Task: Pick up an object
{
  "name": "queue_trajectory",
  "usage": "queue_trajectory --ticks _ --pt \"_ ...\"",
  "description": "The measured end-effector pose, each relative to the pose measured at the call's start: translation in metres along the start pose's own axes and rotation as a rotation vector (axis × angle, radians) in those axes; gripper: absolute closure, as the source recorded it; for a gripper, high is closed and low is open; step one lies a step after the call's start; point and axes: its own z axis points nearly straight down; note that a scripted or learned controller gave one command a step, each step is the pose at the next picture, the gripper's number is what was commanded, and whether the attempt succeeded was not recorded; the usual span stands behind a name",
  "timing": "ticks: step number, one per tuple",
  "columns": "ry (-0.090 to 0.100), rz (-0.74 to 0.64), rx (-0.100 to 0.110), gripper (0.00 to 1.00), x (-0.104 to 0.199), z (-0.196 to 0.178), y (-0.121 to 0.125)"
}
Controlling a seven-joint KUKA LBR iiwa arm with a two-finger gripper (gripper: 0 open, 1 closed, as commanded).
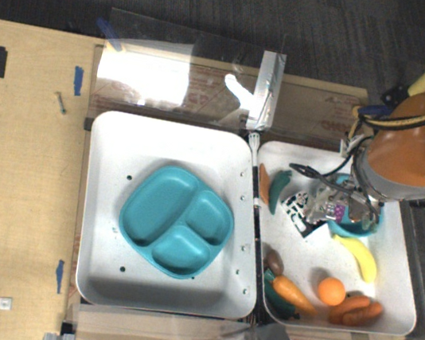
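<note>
My gripper point(325, 208) hangs low over the upper middle of the right bin point(408, 279), reaching in from the right under the orange wrist band point(409, 154). Just to its right, partly hidden by it, lies a teal bowl point(359, 222). A yellow banana point(363, 257) sits just below that bowl. Left of the gripper is a dark teal leaf-shaped piece point(279, 186), and a black-and-white patterned card point(299, 212) lies under the gripper's left side. Along the bin's front lie an orange ball point(330, 291), a carrot point(293, 292) and a red-orange piece point(357, 310).
The left bin point(111, 148) holds a teal divided plate point(178, 220). A brown item point(273, 259) rests by the divider at the right bin's left wall. A thin orange stick point(263, 183) lies along that wall. Cardboard bench surface stretches out to the left.
</note>
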Motion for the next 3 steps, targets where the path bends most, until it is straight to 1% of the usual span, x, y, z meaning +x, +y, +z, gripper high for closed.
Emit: queue_trajectory --ticks 1,2,3 --pt "0.034 -0.086 -0.002 1.00 0.018 0.002 -0.002" --pt "-0.010 -0.359 -0.001 1.00 0.054 -0.003 -0.019" --pt "0.004 -0.358 -0.002 0.00 0.058 0.001 -0.020"
